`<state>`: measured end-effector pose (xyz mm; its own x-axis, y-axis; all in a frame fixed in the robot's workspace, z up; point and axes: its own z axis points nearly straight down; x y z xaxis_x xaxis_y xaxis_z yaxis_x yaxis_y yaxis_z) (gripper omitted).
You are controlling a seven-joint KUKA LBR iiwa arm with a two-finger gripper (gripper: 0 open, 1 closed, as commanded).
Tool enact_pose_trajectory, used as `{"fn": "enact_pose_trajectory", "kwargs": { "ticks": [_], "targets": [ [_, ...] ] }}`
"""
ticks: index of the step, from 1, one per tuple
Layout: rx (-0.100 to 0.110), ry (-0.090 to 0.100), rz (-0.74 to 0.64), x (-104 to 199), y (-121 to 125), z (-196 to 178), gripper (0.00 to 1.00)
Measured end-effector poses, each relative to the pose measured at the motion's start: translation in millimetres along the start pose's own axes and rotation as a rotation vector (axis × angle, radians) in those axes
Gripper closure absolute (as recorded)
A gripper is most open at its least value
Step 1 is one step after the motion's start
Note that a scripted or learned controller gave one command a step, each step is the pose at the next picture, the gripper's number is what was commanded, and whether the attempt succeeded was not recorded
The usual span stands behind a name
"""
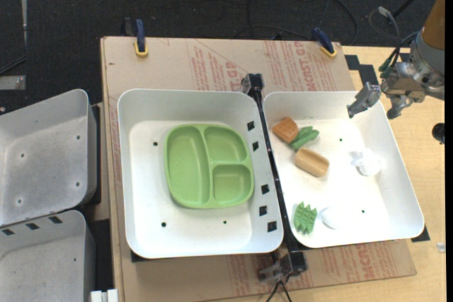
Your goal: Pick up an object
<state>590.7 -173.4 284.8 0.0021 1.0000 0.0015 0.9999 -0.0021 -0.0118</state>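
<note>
Lying in the right bin [396, 152], a bun [311, 163] sat below and left of the pincer [378, 102], touching a green pod [305, 137] beside a brown block [286, 129]. The pincer hung spread and bare over the bin's upper right rim. Farther left, a green tray [209, 166] lay in the left bin [141, 152].

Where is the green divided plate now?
The green divided plate lies flat in the left bin, near its middle, across the divider from the toy bread.
</note>
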Motion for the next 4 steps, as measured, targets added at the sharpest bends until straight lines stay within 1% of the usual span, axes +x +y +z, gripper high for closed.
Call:
{"fn": "enact_pose_trajectory", "kwargs": {
  "ticks": [1,2,3,4],
  "targets": [
    [-0.012,-0.002,-0.003,1,2,-7,0.00],
    [-0.006,-0.001,-0.001,-1,-2,56,0.00],
    [-0.006,0.000,-0.001,6,-9,116,0.00],
    [-0.009,-0.001,-0.005,11,-1,163,0.00]
  ]
}}
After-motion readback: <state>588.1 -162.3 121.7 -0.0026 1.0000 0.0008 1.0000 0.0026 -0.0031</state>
